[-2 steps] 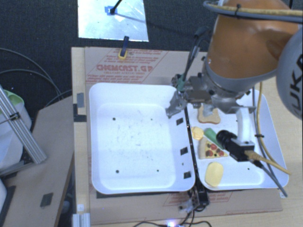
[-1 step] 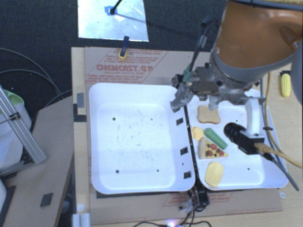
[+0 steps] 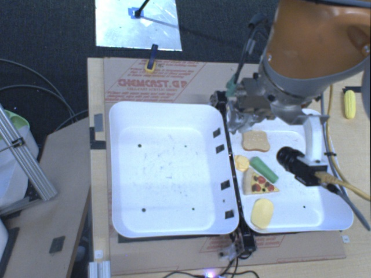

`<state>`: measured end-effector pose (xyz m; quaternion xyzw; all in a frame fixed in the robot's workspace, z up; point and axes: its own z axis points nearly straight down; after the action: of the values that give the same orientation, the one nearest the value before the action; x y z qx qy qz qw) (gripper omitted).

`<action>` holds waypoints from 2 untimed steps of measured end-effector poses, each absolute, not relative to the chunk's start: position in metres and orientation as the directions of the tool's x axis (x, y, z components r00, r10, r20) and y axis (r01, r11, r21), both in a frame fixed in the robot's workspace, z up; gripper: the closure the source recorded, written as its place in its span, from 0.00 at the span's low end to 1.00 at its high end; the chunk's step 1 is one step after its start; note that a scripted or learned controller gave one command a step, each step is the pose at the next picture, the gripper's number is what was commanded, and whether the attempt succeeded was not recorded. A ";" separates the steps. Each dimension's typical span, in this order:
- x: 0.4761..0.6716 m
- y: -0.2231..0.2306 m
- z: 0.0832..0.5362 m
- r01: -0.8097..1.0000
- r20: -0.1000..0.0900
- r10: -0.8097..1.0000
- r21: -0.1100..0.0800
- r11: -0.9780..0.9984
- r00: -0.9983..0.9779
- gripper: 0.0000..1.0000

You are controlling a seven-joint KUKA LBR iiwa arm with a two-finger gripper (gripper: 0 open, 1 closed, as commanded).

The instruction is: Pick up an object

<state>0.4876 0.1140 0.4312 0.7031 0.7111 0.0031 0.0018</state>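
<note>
Near edge of the right bin (image 3: pixel 324 222): a pale yellow lump (image 3: pixel 262 212) lies alone, with bare floor to its right. It looks like the easiest target, since nothing touches it.

Just behind it is a crowded cluster. A pizza slice (image 3: pixel 259 184) touches a green stick (image 3: pixel 264 169) that lies slanted across its far edge. A small yellow wedge (image 3: pixel 241 163) sits close against the wall between the bins.

Farther back, a slice of toast (image 3: pixel 255 141) lies flat and apart from the cluster.

The gripper (image 3: pixel 239 120) hangs over the far-left corner of the right bin, just beyond the toast and close to the corner wall. I cannot tell whether it is open or closed, because the wrist hides it. I see nothing held.

Judgement: toast is the nearest candidate.
- It is flat and thin, so the gripper should come straight down over its middle and go low enough to catch the edges.
- The corner wall is the main obstacle, so the approach should shift away from it first.
- Avoid the pizza and stick pair, where a grab may catch both or push one aside.

The left bin (image 3: pixel 168 178) sits alongside, its wall against the right bin's. Beyond the bins are a cardboard sheet (image 3: pixel 156 83) and then a metal plate (image 3: pixel 138 16) on dark carpet.
</note>
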 end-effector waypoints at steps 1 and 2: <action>0.487 0.048 0.530 1.000 0.001 1.000 0.015 -0.005 0.005 1.00; 0.487 -0.010 0.488 1.000 -0.001 1.000 0.001 -0.005 0.005 1.00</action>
<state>0.4866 -0.0102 0.4882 0.7088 0.7054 -0.0001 0.0007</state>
